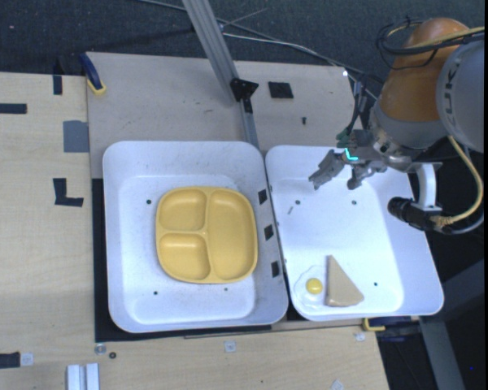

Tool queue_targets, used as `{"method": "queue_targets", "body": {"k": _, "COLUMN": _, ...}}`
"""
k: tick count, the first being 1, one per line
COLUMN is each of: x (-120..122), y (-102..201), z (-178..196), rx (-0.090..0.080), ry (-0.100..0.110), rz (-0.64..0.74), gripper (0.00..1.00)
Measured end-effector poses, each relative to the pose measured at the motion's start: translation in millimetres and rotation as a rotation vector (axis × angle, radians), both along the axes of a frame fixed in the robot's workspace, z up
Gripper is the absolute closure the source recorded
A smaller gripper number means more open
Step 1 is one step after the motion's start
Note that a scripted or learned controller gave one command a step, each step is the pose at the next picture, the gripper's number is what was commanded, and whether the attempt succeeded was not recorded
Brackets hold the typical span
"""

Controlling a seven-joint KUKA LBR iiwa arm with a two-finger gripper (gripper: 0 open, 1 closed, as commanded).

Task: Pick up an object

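A yellow divided plate (206, 235) lies in the left bin (130, 169). In the right bin (398, 242), near its front edge, rest a tan wedge (340, 283) and a small fried egg toy (312, 286) side by side. My gripper (339, 175) hangs over the far part of the right bin, well back from the wedge and egg. Its two fingers are spread apart with nothing between them.
A slanted metal pole (215, 43) rises behind the bins. Cables (439, 214) loop off the arm at the right rim of the right bin. Dark tape marks dot the bench to the left.
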State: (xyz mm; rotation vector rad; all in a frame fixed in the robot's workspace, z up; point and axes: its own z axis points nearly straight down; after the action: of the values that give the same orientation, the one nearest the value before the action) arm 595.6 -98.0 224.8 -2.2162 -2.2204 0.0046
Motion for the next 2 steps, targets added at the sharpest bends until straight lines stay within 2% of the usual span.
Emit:
{"method": "queue_targets", "body": {"k": 1, "x": 0.8, "y": 0.0, "z": 1.4, "rx": 0.000, "ry": -0.003, "rz": 0.000, "gripper": 0.00}}
{"method": "queue_targets", "body": {"k": 2, "x": 3.8, "y": -4.9, "z": -44.7, "rx": -0.002, "ry": 0.001, "rz": -0.001, "gripper": 0.00}}
